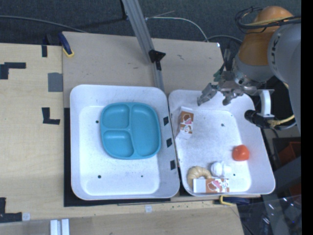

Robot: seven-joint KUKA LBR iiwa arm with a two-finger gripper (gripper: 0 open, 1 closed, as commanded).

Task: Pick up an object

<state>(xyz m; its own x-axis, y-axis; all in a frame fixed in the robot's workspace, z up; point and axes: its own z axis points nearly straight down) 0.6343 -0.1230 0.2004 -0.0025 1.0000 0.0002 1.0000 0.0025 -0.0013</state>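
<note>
The claw point(215, 98) hangs spread and empty above the right bin's point(254, 131) far rim, likely poised to drop on something. Nearest it, just below and left, a small carton point(185, 123) lies flat, brown and white, printed, tilted against the bin's left wall

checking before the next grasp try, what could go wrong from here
1. The tool hangs over the right bin's far rim, away from every object, so a straight descent may grab nothing.
2. The croissant, white ball and lower carton sit bunched together; a grasp there may jostle its neighbours.
3. The tomato could roll if nudged.
</note>
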